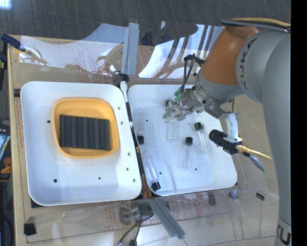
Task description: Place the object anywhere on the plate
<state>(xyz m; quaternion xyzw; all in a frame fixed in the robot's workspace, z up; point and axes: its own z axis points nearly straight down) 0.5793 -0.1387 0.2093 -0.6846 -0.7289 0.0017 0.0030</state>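
**Over the right bin, nothing on the plate yet**

My gripper (176, 109) hangs low over the upper part of the right bin (222, 174), and I cannot tell what state it is in: it is a small tangle of metal and cable under my wrist, too fine to read. Nothing can be seen clasped there.

Just beneath and beside me lie several clear tubes with dark caps. One clear tube (172, 132) stands out just below my gripper, close to it but, as far as I can judge, apart from it. Two more lie toward the bin's middle, and another long one (152, 174) rests near the left wall. Which of them is my object I cannot say.

Well apart, in the left bin (40, 183), sits the yellow plate (104, 108) with a dark ribbed block (85, 132) lying on it. No tube is on it, so I judge the task barely begun: grasp, lift, carry across the divide and release all remain.

My own bulk covers the right bin's far corner, and the tubes' transparency blurs their outlines.
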